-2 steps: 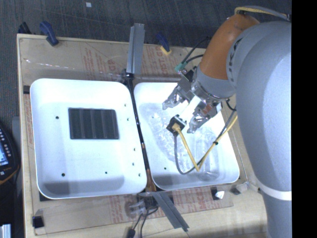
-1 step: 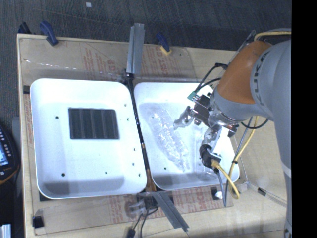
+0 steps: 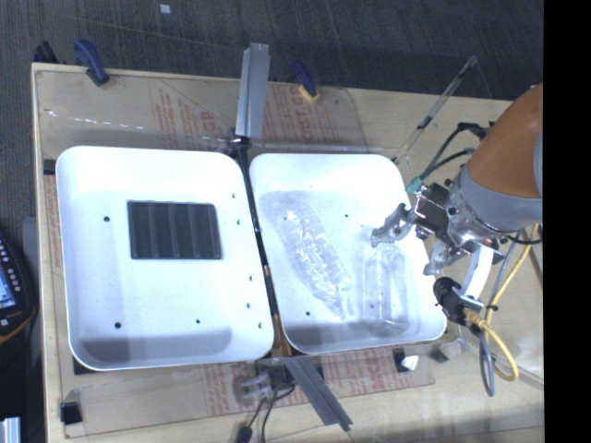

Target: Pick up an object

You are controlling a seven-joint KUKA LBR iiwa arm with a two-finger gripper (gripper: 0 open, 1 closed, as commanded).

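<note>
In the right bin (image 3: 314,169) lie two clear plastic bottles. A crumpled one (image 3: 314,257) runs diagonally across the bin's middle. A smoother one (image 3: 388,293) lies near the right wall, pointing toward the front. My gripper (image 3: 412,247) hovers over the right bin's right side, just above the far end of the smoother bottle. It is open, and nothing shows between its fingers. A dark grey ribbed rectangular block (image 3: 174,230) rests flat in the middle of the left bin (image 3: 88,178).
A metal bar (image 3: 253,90) stands at the back between the bins, and another (image 3: 314,397) lies at the front. Blue clamps (image 3: 90,61) hold the board's back edge. Cables and a yellow hose (image 3: 489,340) hang beside the wrist at the right.
</note>
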